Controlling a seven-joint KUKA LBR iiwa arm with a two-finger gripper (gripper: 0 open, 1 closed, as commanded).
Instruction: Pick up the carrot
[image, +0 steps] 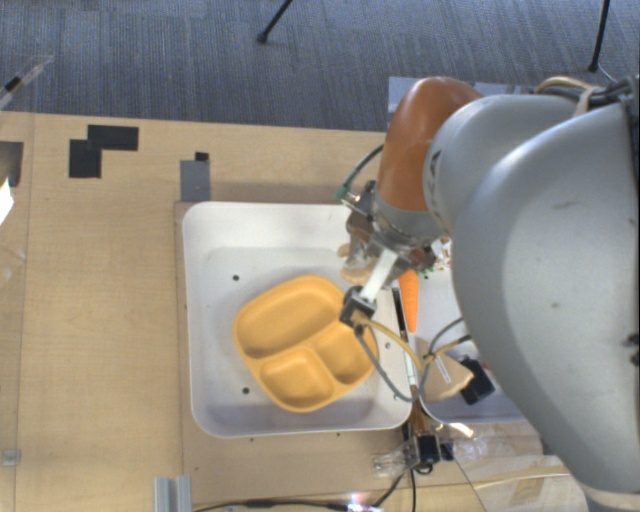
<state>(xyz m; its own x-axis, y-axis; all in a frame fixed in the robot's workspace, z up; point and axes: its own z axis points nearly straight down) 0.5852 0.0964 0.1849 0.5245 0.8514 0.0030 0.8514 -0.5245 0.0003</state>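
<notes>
While the gripper (382, 256) hangs by the carrot (408, 292), its state cannot be told.

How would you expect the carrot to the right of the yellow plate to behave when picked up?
The carrot looks slim and straight, so it is probably stiff and light. Its tapered, rounded shape suggests it could roll when nudged or slip from a grasp near the narrow end. Its upper part is hidden under the arm.
</notes>
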